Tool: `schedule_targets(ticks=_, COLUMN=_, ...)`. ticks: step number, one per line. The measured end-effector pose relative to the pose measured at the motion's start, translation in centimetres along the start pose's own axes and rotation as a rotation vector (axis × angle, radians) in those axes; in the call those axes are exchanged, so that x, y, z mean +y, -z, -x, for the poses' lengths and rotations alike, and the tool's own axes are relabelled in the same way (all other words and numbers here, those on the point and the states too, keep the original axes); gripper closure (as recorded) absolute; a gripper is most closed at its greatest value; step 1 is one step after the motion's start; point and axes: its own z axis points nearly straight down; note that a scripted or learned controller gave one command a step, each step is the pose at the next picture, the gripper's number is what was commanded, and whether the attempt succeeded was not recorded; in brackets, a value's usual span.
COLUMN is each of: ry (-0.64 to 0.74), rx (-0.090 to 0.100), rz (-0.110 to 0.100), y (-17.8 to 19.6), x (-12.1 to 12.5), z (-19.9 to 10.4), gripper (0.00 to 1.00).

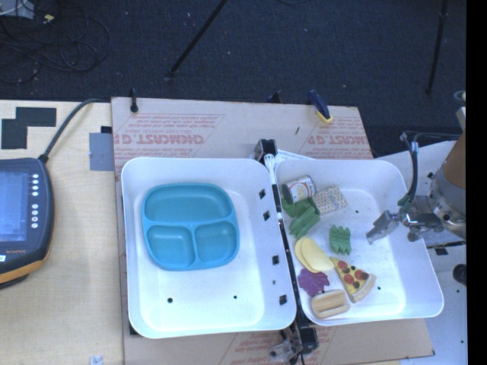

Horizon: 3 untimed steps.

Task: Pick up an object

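A dark carpeted floor [228, 36] with cables fills the top of the frame; below it a cardboard-covered bench [228, 128] bears two white bins. The left bin [152, 295] holds a blue divided tray [190, 225]. The right bin [411, 295] holds the toy food, clustered along its left half: a green piece [340, 239], a pizza slice [355, 277], a yellow piece [312, 255], a purple piece [312, 281], a hot dog [329, 303] and, further up, a green bundle [303, 217] and a small can [300, 187]. The gripper [380, 227] sits at the right of this bin over bare floor; whether its fingers are open or closed cannot be determined. The nearest candidate, the green piece, lies just left of the gripper and slightly lower in the frame, its long axis running roughly top to bottom. A leftward approach is judged necessary.
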Motion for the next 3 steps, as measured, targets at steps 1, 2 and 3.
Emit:
schedule_targets(ticks=1, ry=0.002, rx=0.001, rz=-0.001, y=-6.8, x=4.9, z=-2.1, gripper=0.00)
schedule_targets(ticks=2, ry=0.001, rx=0.000, rz=-0.002, y=-12.8, x=6.1, z=-4.6, gripper=0.00)
schedule_targets(ticks=3, ry=-0.003, rx=0.000, rz=-0.001, y=-11.5, x=6.1, z=-4.4, gripper=1.00)
